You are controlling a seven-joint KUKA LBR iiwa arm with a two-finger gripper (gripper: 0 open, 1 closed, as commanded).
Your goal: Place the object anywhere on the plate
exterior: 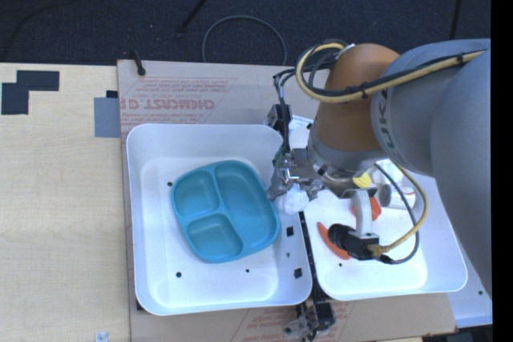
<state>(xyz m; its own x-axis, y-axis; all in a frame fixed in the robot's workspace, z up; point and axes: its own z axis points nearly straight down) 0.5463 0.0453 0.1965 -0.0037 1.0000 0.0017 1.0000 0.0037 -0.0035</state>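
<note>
Sitting in the left bin, blue three-compartment plate (224,211).

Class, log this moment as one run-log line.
gripper: over bin divider, holding white object | blue plate: left bin, bare | placement: pending

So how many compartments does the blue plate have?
3: the blue plate in the left bin has two side-by-side sections at the far end and one wider section nearest the camera. None look hidden.
</note>
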